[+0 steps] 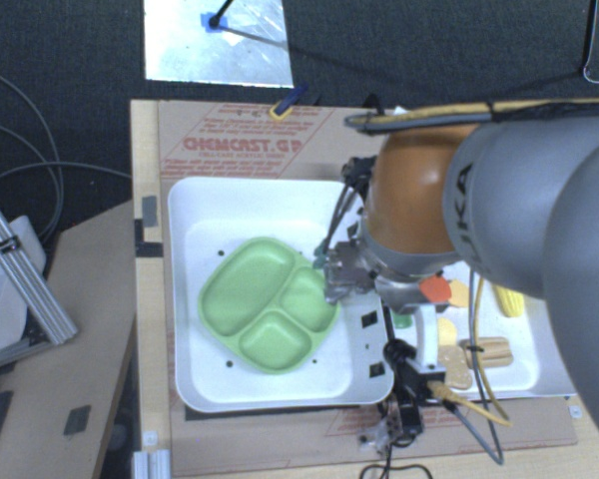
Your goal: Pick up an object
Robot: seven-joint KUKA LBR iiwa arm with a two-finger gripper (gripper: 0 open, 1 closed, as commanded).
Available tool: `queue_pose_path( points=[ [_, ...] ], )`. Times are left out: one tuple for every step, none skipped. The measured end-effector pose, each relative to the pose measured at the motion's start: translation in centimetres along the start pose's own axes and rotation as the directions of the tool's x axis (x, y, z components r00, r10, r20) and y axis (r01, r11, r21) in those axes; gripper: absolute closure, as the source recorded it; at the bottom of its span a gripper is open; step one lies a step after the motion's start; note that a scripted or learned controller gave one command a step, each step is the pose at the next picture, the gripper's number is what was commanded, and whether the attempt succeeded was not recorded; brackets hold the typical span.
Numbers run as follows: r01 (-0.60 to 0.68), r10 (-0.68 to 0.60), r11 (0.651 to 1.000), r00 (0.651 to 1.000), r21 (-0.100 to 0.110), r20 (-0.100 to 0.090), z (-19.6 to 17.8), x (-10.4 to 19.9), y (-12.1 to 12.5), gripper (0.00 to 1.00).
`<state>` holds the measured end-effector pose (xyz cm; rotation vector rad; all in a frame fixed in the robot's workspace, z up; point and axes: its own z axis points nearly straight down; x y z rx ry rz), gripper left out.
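Camera view: the arm (499, 208) comes in from the right, a smooth grey shell with a glossy orange band (414, 198) above the wrist, bulking over the seam between the two bins. The gripper (331, 272) sits at the right edge of the left bin (195, 267), dark metal hardware with cables running up its side, just touching or overlapping the right rim of the green tray (265, 302). Can't tell how the gripper is set; the wrist body blocks that part.

Left bin: shallow white plastic, rounded corners, matte. It carries one thing, the green tray, pale-green moulded plastic, rounded outline, three compartments split by raised ribs, lying flat and rotated off the bin's axes, centred toward the bin's right side.

Right bin (534, 372): same white plastic, mostly covered by the arm. Visible bits: a small orange piece (435, 289) just below the wrist, a yellow piece (510, 300) near the right edge, a tan wooden-looking cylinder (487, 350) lying on its side near the front edge. Shapes otherwise too hidden to call.

Both bins sit on a tan cardboard sheet (250, 133) with red print, on the desk (80, 297). A shiny foil-like square (218, 28) lies on dark carpet beyond the desk's far edge. Aluminium extrusion (25, 277) at the left.
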<state>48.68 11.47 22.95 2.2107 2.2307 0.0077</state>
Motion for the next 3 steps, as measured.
queue_pose_path(
  points=[
    [0.003,-0.003,1.000,1.000,-0.012,-0.006,-13.7,5.7,0.2,1.00],
    [-0.005,0.005,1.000,1.000,0.004,0.004,0.1,8.1,7.9,1.00],
    [-0.001,0.001,1.000,1.000,-0.001,-0.002,-11.2,8.4,-0.2,1.00]
  ],
)
